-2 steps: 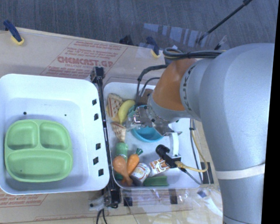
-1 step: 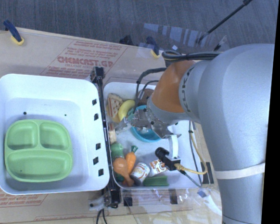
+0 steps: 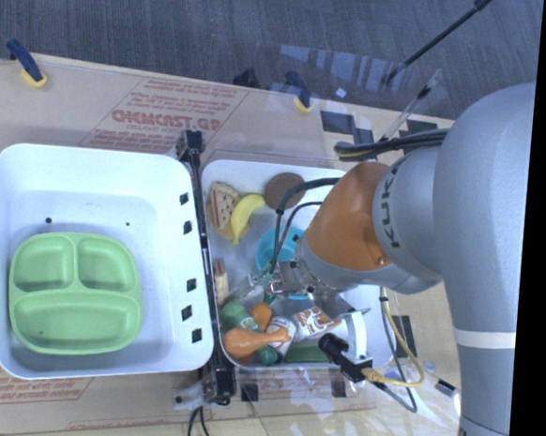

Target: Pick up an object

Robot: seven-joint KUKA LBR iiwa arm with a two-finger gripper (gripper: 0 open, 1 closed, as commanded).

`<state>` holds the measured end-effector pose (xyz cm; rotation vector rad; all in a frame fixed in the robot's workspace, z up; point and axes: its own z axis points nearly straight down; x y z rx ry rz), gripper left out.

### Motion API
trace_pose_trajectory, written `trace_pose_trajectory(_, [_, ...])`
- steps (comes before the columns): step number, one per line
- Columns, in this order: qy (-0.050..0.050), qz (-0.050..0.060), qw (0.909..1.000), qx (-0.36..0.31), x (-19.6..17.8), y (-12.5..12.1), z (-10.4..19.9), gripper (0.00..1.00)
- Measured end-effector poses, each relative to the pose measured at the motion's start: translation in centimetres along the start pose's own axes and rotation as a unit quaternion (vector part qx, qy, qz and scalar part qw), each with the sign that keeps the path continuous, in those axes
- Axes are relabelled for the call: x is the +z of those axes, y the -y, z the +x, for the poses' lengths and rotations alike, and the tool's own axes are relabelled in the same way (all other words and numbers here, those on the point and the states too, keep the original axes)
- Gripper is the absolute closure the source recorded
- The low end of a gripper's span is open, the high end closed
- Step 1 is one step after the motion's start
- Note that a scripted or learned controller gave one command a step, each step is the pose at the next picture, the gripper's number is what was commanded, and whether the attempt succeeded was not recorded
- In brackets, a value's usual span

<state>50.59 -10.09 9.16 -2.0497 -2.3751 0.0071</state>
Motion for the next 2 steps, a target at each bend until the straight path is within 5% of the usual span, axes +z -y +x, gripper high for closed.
trace_pose_trajectory(1, [0.004,-0.004,1.0,-0.007,-1.3,-0.4,-0.2,1.0])
trace_pose_trajectory(2, [-0.001,-0.002,0.9998,0.02,-11.7,-5.3,5.3,1.0])
